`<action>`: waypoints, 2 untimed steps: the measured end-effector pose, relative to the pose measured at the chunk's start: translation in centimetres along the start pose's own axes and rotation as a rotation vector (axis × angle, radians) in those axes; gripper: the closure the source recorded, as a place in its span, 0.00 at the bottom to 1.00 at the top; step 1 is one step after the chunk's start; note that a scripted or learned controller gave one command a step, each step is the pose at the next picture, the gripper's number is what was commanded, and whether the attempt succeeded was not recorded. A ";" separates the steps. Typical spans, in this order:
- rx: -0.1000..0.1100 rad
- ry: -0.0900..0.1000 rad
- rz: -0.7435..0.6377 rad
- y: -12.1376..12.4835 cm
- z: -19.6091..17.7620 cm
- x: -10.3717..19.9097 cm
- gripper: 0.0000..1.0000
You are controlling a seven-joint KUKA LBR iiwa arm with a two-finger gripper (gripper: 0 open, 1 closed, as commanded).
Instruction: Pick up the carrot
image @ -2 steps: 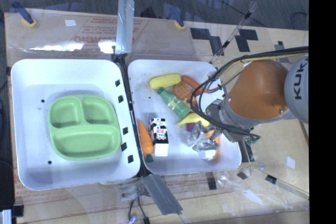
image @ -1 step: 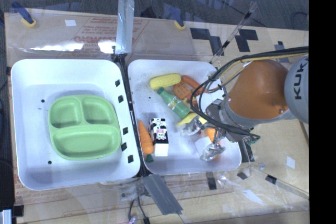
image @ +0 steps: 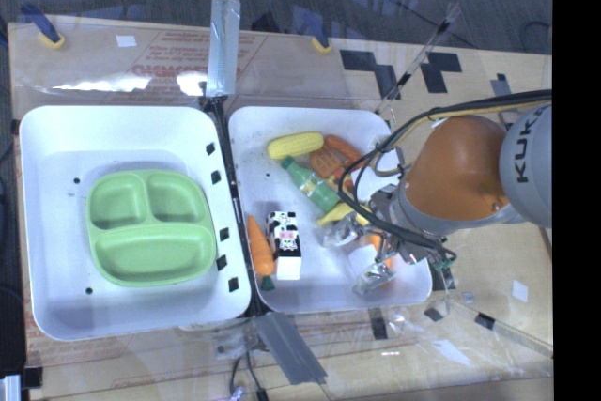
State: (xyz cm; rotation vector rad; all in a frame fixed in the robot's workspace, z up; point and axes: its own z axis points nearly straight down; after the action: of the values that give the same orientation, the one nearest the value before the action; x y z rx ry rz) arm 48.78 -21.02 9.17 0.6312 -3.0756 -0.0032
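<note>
The carrot (image: pixel 260 246), orange with a green stub at its near end, lies along the left wall of the right bin (image: pixel 246 134), beside a black-and-white milk carton (image: pixel 285 244). My gripper (image: pixel 377 266) hangs low over the front right part of that bin, well to the right of the carrot and apart from it. A clear shiny piece (image: pixel 344 231) and a small orange bit (image: pixel 376 242) lie right by the gripper. The arm's orange band (image: pixel 454 169) covers the bin's right side.
A yellow corn cob (image: pixel 295 145), a green bottle (image: pixel 315 186), an orange toy (image: pixel 333 160) and a yellow piece (image: pixel 335 215) crowd the middle and back of the right bin. A green divided plate (image: pixel 148 227) sits in the left bin (image: pixel 38 146).
</note>
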 end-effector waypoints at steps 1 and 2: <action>0.001 -0.002 -0.006 0.1 -1.1 -0.2 1.00; 0.001 -0.002 -0.006 0.1 -1.1 -0.2 0.00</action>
State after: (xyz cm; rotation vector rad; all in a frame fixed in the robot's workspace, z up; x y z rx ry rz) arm 48.96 -20.87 10.23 0.6405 -3.0757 -0.0028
